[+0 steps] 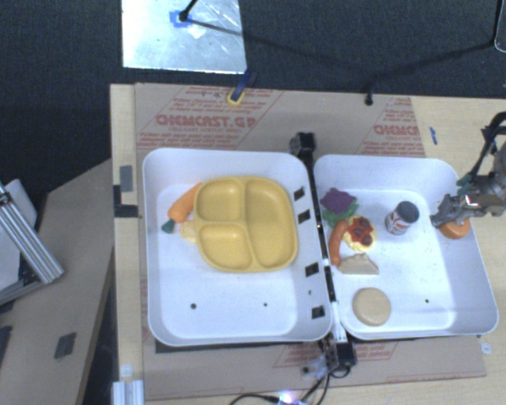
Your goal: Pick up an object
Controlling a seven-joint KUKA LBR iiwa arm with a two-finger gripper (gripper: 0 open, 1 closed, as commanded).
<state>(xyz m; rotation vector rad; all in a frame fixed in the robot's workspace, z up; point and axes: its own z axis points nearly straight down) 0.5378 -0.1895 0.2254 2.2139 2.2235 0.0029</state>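
In the left white bin [164,310] I see a yellow three-compartment plastic plate [240,224] with an orange toy carrot [184,202] touching its nine o'clock edge. The right white bin [476,298] holds a purple toy cluster [338,200], a second orange carrot [336,236], a red-and-yellow toy piece [359,234], a pale wedge [359,265], a round tan cookie-like disc [372,306] at six o'clock and a small can [401,218]. The gripper [457,213] sits at the bin's three o'clock rim over something orange [456,229] (I cannot tell how its jaws stand).

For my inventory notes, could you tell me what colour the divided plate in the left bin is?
The divided plate is pale yellow, seen in the camera view.
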